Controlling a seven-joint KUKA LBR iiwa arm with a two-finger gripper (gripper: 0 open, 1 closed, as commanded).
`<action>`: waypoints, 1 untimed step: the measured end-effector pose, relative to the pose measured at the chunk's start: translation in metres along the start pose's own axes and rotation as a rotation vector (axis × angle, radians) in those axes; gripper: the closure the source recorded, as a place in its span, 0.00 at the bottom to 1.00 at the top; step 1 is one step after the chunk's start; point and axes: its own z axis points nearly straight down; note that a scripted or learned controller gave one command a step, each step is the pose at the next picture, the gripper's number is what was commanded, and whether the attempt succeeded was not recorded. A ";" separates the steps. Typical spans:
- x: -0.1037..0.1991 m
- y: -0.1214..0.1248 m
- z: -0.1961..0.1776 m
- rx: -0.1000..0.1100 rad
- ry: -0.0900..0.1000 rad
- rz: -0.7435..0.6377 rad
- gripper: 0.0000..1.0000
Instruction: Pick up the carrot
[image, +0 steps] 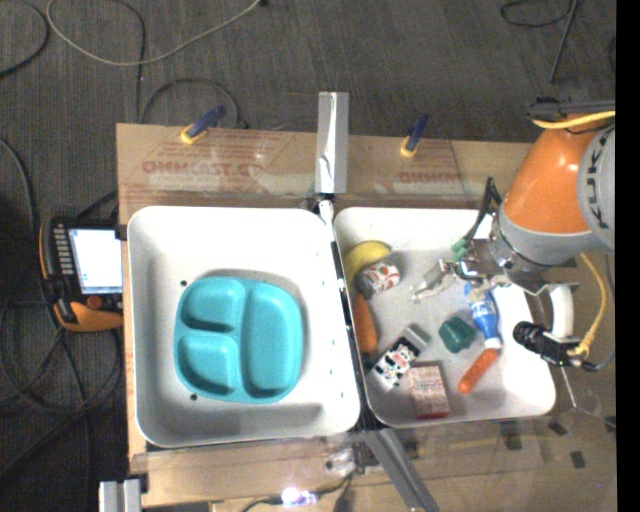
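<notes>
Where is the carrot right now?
The carrot lies in the right bin, along its left wall, just below the yellow banana and above the black-and-white toy.

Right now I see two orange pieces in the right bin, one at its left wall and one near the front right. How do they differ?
The carrot by the left wall is the longer one, lying along the wall beside the yellow ball. The orange piece near the front right is shorter, lies on a diagonal, and sits in front of the blue tube, nearer the gripper. Both are orange, slim and lying flat.
</notes>
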 end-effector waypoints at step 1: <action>0.001 0.001 -0.008 0.002 0.002 -0.003 1.00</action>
